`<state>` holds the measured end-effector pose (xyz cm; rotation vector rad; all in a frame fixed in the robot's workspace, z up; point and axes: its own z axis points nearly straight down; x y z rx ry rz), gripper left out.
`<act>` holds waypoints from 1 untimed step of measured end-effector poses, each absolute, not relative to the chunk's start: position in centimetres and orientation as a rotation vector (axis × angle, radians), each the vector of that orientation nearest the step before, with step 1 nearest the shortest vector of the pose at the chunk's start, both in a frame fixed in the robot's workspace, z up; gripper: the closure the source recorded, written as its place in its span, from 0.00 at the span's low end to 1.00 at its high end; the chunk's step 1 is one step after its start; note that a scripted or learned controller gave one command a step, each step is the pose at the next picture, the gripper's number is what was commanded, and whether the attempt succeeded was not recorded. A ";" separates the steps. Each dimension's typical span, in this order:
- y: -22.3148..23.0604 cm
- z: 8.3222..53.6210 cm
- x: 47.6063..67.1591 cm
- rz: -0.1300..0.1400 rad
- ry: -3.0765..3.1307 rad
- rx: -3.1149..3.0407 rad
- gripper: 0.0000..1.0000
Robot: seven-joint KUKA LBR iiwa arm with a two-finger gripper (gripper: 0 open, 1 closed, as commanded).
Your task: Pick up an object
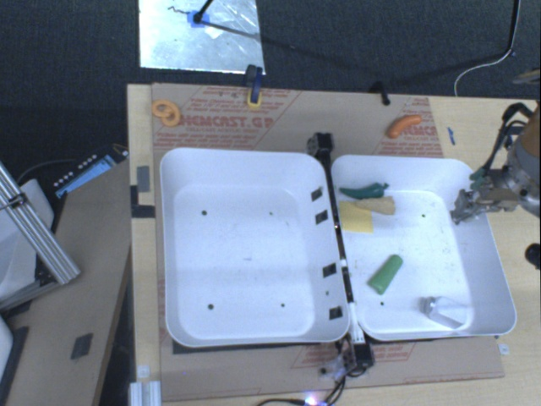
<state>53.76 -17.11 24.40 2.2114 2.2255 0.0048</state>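
Green cylinder (pixel 385 274) — smooth, rounded ends, tilted in right bin (pixel 486 252)

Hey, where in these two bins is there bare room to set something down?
The left bin has bare floor wall to wall. In the right bin, free floor lies between the green cylinder and the gripper. Crowded: the yellow block and teal piece by the divider.

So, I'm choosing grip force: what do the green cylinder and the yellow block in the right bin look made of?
Green cylinder: probably plastic or rubber, with a smooth, even, matte surface. Yellow block: likely foam or sponge, with a dull, flat look. Neither is certain.
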 end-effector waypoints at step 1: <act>-6.5 19.2 56.3 0.003 2.238 2.209 1.00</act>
